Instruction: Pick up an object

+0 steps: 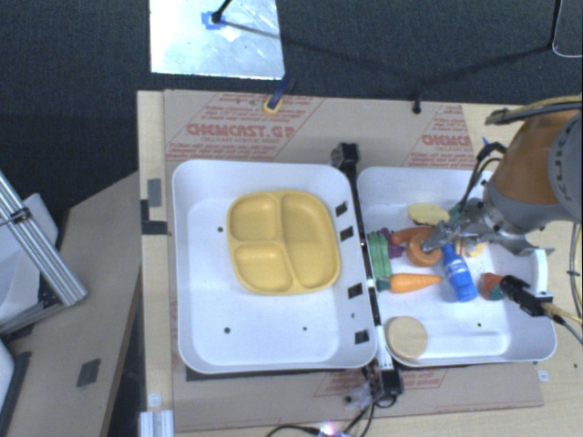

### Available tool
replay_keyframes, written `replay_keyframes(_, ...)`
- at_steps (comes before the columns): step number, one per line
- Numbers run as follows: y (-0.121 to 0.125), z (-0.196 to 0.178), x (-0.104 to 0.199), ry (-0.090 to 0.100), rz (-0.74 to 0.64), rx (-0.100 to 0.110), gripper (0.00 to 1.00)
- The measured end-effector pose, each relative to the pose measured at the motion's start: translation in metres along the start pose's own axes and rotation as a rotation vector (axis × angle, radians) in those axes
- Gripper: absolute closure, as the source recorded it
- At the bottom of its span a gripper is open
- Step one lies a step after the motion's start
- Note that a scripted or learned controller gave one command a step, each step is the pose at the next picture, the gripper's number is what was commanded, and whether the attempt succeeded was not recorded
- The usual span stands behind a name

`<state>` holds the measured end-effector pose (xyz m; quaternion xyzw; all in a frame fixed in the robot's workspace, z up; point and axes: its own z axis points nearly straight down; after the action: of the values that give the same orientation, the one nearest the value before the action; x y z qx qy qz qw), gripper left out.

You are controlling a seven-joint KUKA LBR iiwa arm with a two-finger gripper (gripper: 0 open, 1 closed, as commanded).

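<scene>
Arm (547, 176): grey rounded casing with a broad orange band just above the wrist. Dark cables (478, 167) loop along the side of the band, running toward the gripper (446, 237). Gripper body is metallic grey, small, with fine detail too blurred to resolve.

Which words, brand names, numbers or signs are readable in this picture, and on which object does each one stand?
"CHEMCAST GP": red print on the brown sheet under the bins, at upper left; the last letters are uncertain.
The same red print repeats at upper right, partly cut off, and along the sheet's front edge, too small to read.
Blue bottle in the right bin: any label is too blurred to read.
Yellow divided plate in the left bin: no text.
</scene>
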<state>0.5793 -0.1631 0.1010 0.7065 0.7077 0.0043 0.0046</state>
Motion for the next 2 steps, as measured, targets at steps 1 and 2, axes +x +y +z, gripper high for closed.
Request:
replay_keyframes(1,0.003,-0.044,0.004,-0.001,-0.002,0.009,1.0)
replay_keyframes(2,0.006,-0.088,0.008,-0.001,-0.003,0.007,1.0)
